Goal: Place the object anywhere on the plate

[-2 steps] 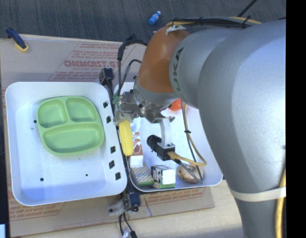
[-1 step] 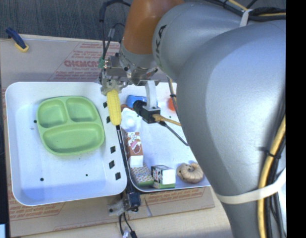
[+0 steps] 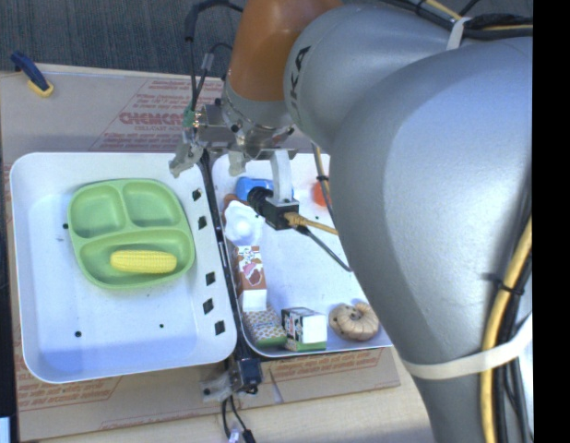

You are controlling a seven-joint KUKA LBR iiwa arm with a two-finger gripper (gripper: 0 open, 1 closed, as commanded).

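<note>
So the corn cob (image 3: 143, 262) is lying in the near compartment of the green divided plate (image 3: 130, 233) in the left bin (image 3: 45, 340), while the gripper (image 3: 207, 161) hovers over the divider between the bins, can't tell if it's open or closed.

Bright, even light; slightly soft focus

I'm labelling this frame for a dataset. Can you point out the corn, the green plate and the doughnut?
corn (image 3: 143, 262): camera view, middle of the yellow cob.
green plate (image 3: 102, 209): camera view, bare floor of its upper left compartment.
doughnut (image 3: 354, 322): camera view, its brown ring, in the right bin's near corner.
</note>
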